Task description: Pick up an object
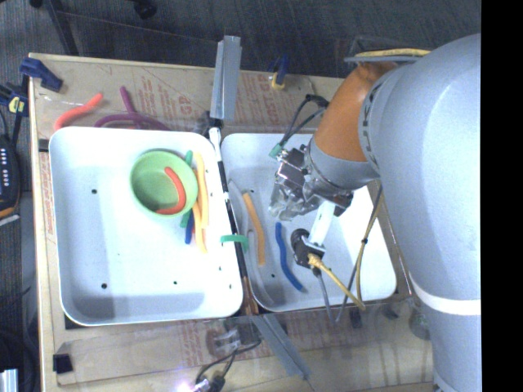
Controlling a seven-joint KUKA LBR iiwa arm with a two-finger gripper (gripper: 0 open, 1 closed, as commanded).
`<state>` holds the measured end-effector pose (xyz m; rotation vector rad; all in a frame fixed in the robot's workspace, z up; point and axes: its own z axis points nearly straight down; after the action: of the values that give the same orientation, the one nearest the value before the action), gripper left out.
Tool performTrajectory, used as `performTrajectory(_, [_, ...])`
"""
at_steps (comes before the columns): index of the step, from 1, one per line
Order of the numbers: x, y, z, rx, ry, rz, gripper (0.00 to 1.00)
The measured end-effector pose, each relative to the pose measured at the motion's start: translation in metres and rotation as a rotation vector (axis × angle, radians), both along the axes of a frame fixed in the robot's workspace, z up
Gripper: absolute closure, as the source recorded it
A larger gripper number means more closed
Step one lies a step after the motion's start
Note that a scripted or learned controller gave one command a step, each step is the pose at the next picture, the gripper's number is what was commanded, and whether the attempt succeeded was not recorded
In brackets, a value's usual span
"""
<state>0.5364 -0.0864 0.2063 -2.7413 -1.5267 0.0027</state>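
1. On the desk (122,84), behind the left bin (82,284), an orange strip (79,110) and a purple loop (131,121) are seen lying outside either bin, presumably out of play for a pick.
2. In the left bin, one green bowl (154,182) is found with a red curved piece (175,193) resting inside it; beside it, toward the divider, a yellow stick (202,194) and a blue stick (189,231) are bunched together with a green one, likely scattered there at random.
3. One small green clip (234,240) is perched across the rims between the bins.
4. In the right bin (380,280), two loose candidates are counted: one orange stick (255,227) and one blue curved piece (286,264), lying apart from one another on the floor.
5. The hand (282,207) is lowered into the right bin between these two, near the blue piece; whether its grip is spread or closed cannot be told, and nothing is seen held in it.
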Motion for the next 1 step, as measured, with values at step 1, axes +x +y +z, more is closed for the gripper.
performTrajectory(1, [-0.0002, 0.0, -0.0003, 0.001, 0.001, 0.0, 0.0])
